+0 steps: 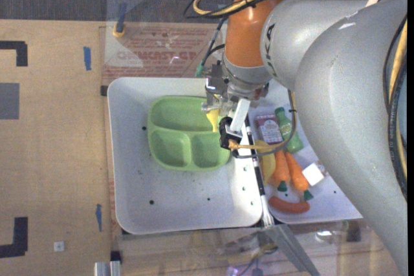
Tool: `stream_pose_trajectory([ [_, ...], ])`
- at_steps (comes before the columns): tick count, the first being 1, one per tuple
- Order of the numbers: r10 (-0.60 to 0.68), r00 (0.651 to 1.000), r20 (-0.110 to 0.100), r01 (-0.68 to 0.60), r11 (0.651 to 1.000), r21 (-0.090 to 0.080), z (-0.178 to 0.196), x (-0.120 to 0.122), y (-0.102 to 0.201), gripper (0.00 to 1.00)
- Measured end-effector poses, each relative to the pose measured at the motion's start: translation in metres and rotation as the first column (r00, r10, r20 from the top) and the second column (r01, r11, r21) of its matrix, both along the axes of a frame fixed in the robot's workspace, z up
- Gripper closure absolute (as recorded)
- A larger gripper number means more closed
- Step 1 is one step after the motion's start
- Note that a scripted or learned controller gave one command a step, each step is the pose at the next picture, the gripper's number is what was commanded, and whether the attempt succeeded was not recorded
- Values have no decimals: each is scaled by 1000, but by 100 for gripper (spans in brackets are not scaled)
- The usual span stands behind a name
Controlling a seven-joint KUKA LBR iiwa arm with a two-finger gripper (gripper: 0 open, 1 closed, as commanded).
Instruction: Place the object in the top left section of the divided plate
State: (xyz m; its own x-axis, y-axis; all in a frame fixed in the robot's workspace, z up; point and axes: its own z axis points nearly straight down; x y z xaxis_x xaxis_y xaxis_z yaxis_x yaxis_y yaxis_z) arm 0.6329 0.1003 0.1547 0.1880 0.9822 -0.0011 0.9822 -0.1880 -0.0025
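Note:
A green divided plate [169,147] lies in the left white bin [129,158], with one large section on its far side and two smaller ones on the near side. My gripper [220,118] hangs over the plate's right edge, by the right end of the large section. A small yellow object [211,119] shows just under the gripper's tip, at the plate's rim. The wrist hides most of it, so I cannot tell whether it is held or resting on the plate.
The right bin [336,200] holds two orange carrots [288,170], a red sausage-like piece [289,205], a green bottle [284,121], a pink packet [268,129], a yellow piece [267,165] and a white block [314,172]. The big grey arm [343,74] covers much of it.

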Motion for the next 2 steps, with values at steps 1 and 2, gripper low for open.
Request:
stream_pose_trajectory([
  [1, 0, 1000, 0, 0, 1000, 0, 0, 0, 0, 0],
  [2, 2, 1000, -1, -2, 1000, -1, 9, 1, 0, 100],
])
